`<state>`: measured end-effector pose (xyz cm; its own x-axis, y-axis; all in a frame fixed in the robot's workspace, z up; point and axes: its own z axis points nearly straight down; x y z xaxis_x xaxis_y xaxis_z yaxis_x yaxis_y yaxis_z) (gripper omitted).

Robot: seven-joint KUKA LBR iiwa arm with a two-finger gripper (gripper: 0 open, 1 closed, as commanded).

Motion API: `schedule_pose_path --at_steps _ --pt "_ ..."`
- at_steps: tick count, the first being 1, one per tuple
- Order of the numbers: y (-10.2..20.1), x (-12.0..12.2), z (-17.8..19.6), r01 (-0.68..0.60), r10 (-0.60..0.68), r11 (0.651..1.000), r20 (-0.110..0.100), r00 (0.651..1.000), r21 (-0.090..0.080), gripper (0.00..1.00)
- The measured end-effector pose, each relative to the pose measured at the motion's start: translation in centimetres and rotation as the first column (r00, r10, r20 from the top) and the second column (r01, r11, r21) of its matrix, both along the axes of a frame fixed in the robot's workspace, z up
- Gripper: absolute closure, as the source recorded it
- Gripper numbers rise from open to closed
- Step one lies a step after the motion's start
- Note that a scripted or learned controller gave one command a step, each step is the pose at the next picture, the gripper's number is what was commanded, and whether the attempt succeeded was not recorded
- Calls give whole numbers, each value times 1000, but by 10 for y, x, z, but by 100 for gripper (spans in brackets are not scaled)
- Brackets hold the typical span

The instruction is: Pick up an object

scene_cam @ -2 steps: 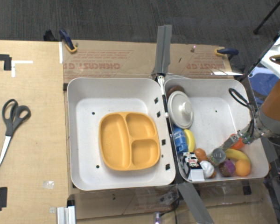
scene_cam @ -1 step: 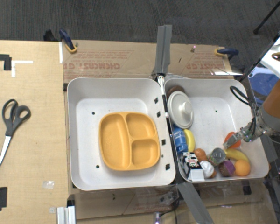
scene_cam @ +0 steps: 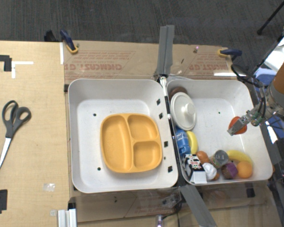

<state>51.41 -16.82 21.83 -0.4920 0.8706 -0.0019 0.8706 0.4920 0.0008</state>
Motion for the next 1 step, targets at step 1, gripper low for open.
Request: schedule_pose_path --at_steps 1 --pt "71 -3 44 139 -139 990 -1 990 0 100"
